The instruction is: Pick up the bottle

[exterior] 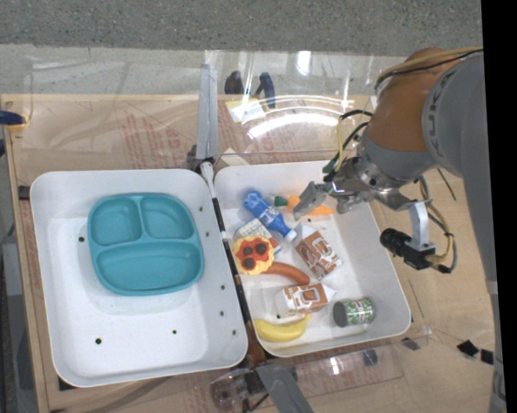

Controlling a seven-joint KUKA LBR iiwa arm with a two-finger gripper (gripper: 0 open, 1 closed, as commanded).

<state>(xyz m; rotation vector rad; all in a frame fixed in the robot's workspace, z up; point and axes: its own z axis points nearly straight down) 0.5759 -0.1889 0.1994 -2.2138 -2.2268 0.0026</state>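
Note:
The bottle (pixel 267 213) is blue with a white label and lies on its side in the upper left part of the right bin (pixel 380 264). My gripper (pixel 313 198) hangs over the bin's upper middle, a short way to the right of the bottle and apart from it. A small orange piece (pixel 325 211) lies just below the gripper. Nothing shows in the gripper's grasp.
Around the bottle lie a pizza toy (pixel 254 254), a sausage (pixel 285 272), a brown packet (pixel 319 254), a small carton (pixel 301 299), a banana (pixel 281 329) and a green can (pixel 353 311). The left bin (pixel 65 335) holds a teal divided plate (pixel 145 243).

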